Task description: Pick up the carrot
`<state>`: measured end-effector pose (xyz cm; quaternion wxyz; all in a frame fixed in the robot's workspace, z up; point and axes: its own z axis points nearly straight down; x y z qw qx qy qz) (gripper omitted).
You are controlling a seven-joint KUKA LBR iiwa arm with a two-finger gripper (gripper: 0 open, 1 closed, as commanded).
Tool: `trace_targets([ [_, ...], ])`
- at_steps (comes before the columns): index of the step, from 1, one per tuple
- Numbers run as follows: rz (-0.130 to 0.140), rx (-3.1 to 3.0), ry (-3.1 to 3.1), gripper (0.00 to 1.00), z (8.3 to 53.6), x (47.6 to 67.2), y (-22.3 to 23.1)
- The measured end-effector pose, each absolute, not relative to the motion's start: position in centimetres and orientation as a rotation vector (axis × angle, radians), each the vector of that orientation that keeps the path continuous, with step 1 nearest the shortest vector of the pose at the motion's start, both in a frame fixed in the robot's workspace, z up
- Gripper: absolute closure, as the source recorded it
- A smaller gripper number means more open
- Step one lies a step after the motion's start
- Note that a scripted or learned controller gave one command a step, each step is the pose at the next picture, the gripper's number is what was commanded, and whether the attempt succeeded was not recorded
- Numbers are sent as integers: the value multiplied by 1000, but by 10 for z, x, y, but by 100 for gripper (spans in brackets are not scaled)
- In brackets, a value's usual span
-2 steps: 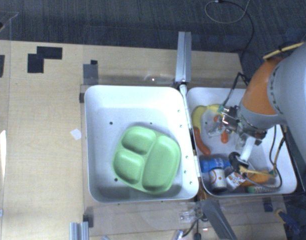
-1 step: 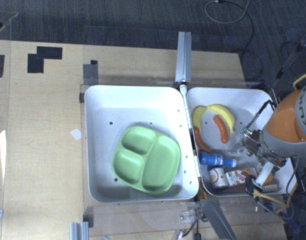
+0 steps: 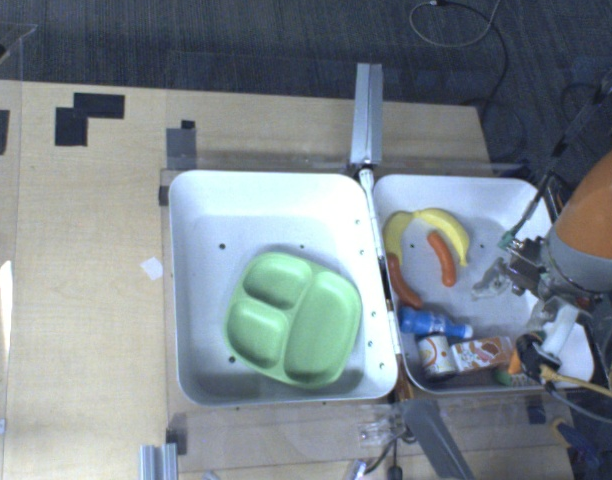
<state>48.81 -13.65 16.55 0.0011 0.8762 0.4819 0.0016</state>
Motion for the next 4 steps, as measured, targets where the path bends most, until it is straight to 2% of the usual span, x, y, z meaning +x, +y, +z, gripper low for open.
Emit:
trace_targets([
  [1,15,2907,1175,0,89,490,-85],
  [2,27,2900,1182,100,101,493,-84],
  [3,31,2896,1192,100,112,495,-83],
  [4,17,2965,1032,100,90,490,-82],
])
